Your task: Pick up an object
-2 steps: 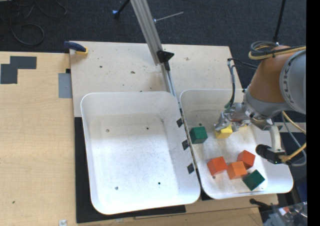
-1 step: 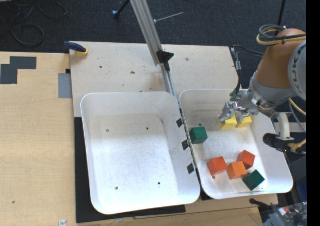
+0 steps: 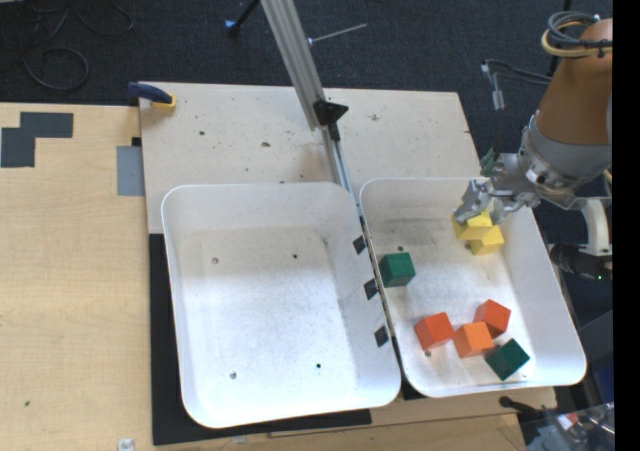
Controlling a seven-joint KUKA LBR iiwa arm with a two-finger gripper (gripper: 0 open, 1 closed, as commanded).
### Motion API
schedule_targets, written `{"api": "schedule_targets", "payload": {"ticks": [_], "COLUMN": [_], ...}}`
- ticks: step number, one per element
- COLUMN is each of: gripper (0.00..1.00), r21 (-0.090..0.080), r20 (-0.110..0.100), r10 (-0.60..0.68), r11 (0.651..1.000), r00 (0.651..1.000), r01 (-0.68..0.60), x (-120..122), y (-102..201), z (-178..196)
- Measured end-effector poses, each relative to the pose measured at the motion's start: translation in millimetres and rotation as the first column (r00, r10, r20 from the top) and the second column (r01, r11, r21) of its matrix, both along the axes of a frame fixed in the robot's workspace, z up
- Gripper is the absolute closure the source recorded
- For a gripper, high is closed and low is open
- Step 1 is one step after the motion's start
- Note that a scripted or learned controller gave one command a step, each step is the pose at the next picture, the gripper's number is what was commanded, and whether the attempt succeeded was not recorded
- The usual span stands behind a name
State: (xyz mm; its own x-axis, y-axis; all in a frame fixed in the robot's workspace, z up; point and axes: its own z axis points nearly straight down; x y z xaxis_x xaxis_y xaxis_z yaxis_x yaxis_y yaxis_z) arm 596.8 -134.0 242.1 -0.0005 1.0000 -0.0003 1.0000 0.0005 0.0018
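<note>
Dark green block [image 3: 508, 358]: nearest. Yellow blocks [image 3: 483, 232]: light, rigid; grip flat opposite sides. Hand [image 3: 478, 204] above them, opening indiscernible.

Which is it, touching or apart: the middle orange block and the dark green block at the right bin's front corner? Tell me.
Touching. In the camera view the orange block and the dark green block meet corner to edge, with no white bin floor between them.

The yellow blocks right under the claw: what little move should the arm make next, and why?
Probably a short drop straight down. The gripper sits just above the yellow blocks near the right bin's far edge, and no block is seen between its fingers, so lowering onto them looks like the sensible step.
</note>
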Motion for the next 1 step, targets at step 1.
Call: {"api": "schedule_targets", "payload": {"ticks": [1], "gripper": [1.0], "r21": [0.0], "r20": [0.0], "r10": [0.001], "r11": [1.0], "r00": [1.0], "r01": [-0.001], "x": [0.3], "y": [-1.3], "z": [45.4]}}
